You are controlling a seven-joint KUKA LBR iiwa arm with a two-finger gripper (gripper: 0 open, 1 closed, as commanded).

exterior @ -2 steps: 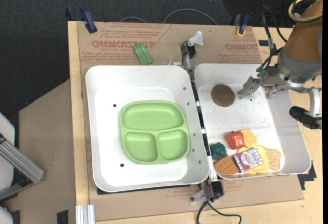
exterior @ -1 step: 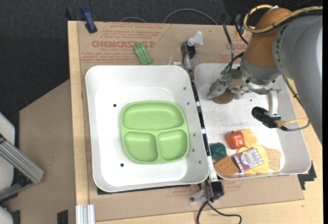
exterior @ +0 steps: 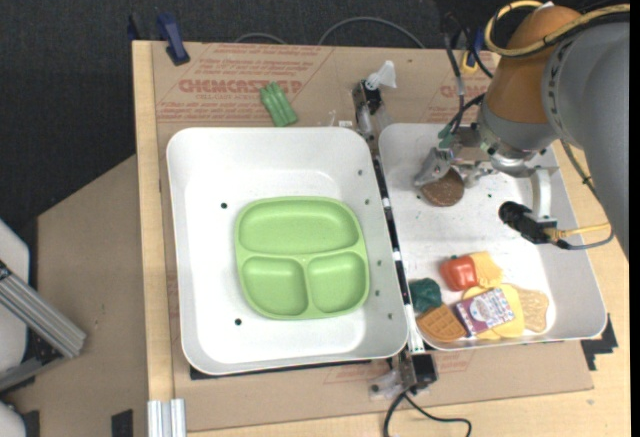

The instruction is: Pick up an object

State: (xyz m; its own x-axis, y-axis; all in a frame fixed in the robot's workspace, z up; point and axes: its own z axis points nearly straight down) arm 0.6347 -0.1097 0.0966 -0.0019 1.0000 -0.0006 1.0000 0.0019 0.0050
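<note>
In the right bin [exterior: 570, 270], a brown round disc [exterior: 443, 192] lies near the far left. My gripper [exterior: 452, 165] is low over the disc's far edge, touching or nearly touching it. The grey arm with its orange band [exterior: 525, 65] comes in from the upper right. At the bin's near side lies a cluster of toy foods: a red piece [exterior: 460, 273], a yellow piece [exterior: 486, 266], a dark green piece [exterior: 425, 294], an orange waffle [exterior: 440, 324], a purple packet [exterior: 487, 309] and a tan cracker [exterior: 534, 308].
The left bin [exterior: 200, 175] holds a green divided plate [exterior: 300, 257]. A green ridged object [exterior: 279, 105] lies on the cardboard behind that bin. A blue clamp [exterior: 175, 39] sits at the bench's far left corner. The bins' shared wall [exterior: 385, 215] runs just left of the disc.
</note>
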